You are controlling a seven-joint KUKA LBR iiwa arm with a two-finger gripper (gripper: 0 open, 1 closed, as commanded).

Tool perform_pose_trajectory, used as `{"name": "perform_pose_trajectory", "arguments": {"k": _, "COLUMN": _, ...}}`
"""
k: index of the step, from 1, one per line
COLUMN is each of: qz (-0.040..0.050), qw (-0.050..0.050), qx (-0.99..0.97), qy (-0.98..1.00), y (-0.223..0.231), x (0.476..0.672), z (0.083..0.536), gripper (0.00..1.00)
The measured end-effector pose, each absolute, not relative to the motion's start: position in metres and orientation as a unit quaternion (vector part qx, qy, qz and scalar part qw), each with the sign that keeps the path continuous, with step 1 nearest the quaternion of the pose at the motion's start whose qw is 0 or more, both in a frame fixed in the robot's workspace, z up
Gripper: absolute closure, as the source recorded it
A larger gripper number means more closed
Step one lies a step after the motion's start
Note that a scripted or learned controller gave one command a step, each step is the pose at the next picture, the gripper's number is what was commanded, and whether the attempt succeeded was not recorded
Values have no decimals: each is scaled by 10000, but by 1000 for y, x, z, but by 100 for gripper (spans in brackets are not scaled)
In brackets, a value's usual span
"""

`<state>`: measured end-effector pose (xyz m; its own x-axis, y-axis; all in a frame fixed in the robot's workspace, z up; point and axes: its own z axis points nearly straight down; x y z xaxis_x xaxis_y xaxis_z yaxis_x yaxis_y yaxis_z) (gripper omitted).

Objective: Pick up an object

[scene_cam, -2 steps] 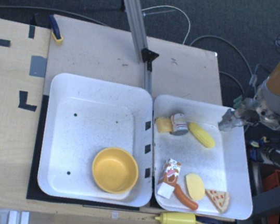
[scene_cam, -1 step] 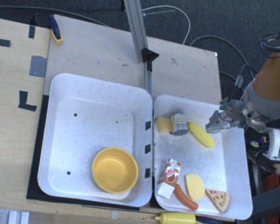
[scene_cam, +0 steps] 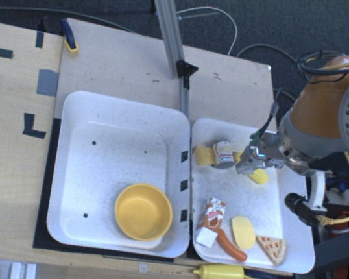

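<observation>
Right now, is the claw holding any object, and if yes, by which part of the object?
It cannot be told. The claw is low in the right bin, beside the small can and a yellow piece, but no object shows between its tips.

Arm [scene_cam: 326, 114] reaches leftward, end effector [scene_cam: 250, 162] lowered.

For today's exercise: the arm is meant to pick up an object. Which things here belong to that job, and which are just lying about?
In the job:
pincer
small can
yellow piece
hot dog
pizza slice

Lying about:
yellow bowl
mustard bottle
cables
</observation>
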<state>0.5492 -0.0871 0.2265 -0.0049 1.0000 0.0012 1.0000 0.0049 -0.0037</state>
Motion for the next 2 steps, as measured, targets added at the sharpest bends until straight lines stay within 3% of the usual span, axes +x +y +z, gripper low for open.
{"name": "perform_pose_trajectory", "arguments": {"k": 2, "qz": 3, "qw": 18, "qx": -7047, "qy": -7095, "y": 5, "x": 532, "z": 235, "gripper": 100}}
